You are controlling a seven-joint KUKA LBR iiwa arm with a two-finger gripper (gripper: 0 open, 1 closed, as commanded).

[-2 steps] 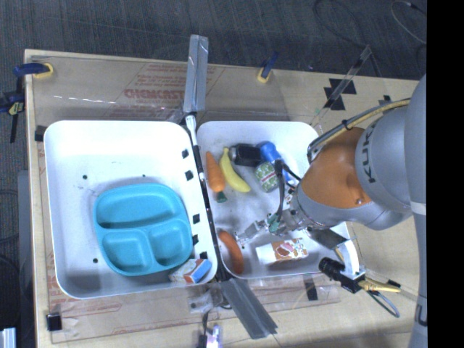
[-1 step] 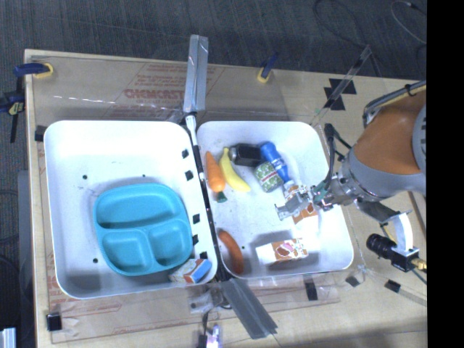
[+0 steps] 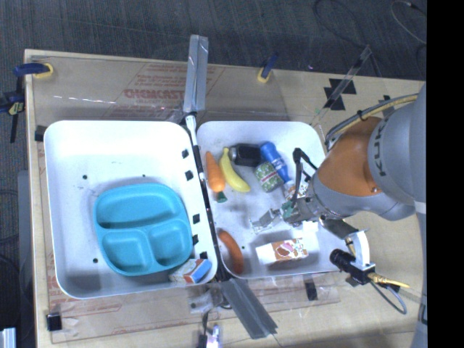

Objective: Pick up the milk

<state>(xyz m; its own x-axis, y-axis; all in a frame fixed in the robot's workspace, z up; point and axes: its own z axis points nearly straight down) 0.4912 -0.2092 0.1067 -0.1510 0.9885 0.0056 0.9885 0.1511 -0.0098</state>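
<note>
- The gripper hangs low in the right bin, its metal fingers pointing left; I cannot tell how wide the jaws stand, and nothing shows between them.
- One milk carton lies flat on the bin floor just below the gripper, near the bin's front wall, apart from the fingers.
- One brown oval thing lies left of the carton, in the bin's front left corner.
- Up the bin: one carrot, one banana beside it, one black thing, one blue-capped bottle.
- The left bin holds one blue divided tray; a small carton sits at its front right corner.
- The arm reaches in from the right, its orange band over the bin's right edge, wrist bent down toward the floor.
</note>
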